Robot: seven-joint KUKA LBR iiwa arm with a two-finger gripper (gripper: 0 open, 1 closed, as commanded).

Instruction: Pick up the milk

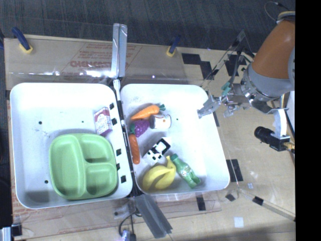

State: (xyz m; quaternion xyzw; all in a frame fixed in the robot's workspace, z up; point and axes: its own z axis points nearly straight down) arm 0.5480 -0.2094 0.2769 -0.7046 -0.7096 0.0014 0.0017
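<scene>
— Where is the milk?

— The milk [161, 121] is a small white carton lying in my right bin [213, 149], toward its far left part. It touches the tip of an orange carrot [146, 112] on its far side, and a purple eggplant [141, 127] lies just left of it.

— What else crowds that bin?

— Nearer, a black-and-white patterned box [158, 150], a yellow banana [159, 177], a green bottle [184, 171] lying tilted, and a slim orange-red piece [134, 148] along the left wall.

— And the left bin [30, 109]?

— A green divided tray [83, 165], smooth plastic with three compartments, and a small red-and-white carton [103, 121] at its far right corner. Its print is too small to read.

— Where are you?

— My gripper [206, 109] hangs at the right bin's far right rim, well apart from the milk. Whether my fingers are apart or together, I cannot tell.

— Any writing?

— Red lettering on the cardboard [90, 56] beyond the bins, unreadable.
</scene>
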